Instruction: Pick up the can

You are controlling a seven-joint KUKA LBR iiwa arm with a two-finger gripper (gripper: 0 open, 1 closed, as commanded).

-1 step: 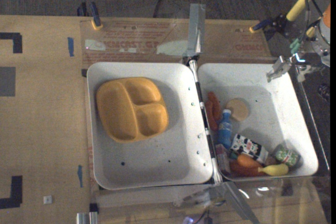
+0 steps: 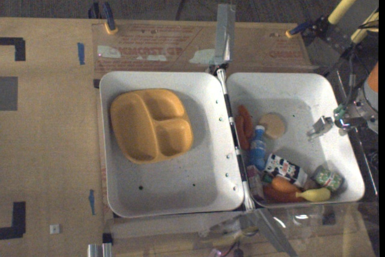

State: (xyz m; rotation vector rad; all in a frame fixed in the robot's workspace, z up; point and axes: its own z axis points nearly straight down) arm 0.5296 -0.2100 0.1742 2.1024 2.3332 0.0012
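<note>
Gripper (image 2: 322,125) hangs over right bin's (image 2: 301,90) right edge, holding nothing; aperture: cannot tell. Can (image 2: 328,179) lies in that bin's near right corner, beside banana (image 2: 317,194). Step: approach, I judge. Next: come toward near corner, descend over can.

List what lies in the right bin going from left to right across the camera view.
Hot dog → blue bottle → tan round disc → small carton → yellow banana → green can, with the gripper above that end of the right bin. The pieces under the carton overlap too much to place.
</note>
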